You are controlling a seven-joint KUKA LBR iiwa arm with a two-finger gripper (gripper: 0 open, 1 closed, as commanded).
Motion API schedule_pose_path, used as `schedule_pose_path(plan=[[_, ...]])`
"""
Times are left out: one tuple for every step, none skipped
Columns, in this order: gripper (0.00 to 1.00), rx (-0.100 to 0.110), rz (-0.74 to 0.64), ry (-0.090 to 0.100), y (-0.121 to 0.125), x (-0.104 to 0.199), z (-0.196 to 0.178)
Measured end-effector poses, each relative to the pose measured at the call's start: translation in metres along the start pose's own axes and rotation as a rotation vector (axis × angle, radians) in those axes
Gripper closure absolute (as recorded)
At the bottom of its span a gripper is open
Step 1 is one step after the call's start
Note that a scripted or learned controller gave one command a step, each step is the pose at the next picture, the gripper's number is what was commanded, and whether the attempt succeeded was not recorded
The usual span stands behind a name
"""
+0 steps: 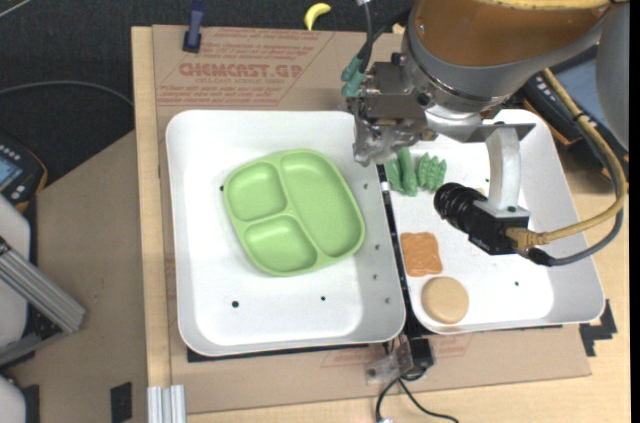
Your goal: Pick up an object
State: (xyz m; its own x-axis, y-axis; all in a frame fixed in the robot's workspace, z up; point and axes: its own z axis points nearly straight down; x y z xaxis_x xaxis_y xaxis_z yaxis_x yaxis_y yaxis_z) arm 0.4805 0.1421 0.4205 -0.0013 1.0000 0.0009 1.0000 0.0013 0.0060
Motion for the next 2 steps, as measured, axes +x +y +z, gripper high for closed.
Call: schedule_pose_path(plan=[[1.0, 0.014, -0.006, -0.002, -0.003, 0.07, 0.044], [1.0, -0.014, -0.001, 0.009, 0.014, 0.083, -0.125]])
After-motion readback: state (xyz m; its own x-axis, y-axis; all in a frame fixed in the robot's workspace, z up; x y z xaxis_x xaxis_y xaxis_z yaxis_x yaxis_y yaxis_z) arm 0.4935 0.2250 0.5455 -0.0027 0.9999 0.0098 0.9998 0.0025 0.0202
